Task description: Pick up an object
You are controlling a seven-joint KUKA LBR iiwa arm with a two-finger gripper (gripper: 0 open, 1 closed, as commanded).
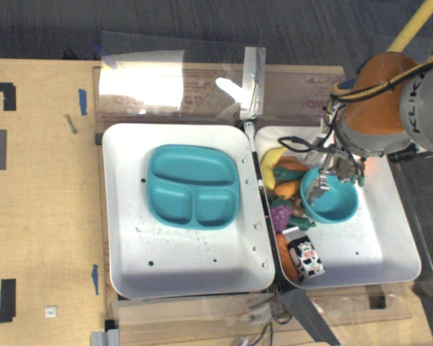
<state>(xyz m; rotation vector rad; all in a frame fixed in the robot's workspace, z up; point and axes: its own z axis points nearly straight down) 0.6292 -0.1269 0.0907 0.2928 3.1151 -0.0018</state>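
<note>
Hand (323,181) sits low at the teal bowl (333,200) in the right bin (390,254), near its left wall; finger state cannot be told from here. Bowl looks seated on the bin floor, possibly rim-gripped. Nothing lifted yet: grasp and raise remain.

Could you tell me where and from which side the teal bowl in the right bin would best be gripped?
Probably by its rim. The teal bowl sits upright and open in the right bin, so a descent from above over the wall on the open right side looks best. Its left side is crowded by the banana and other toy food, and the gripper is already there.
</note>
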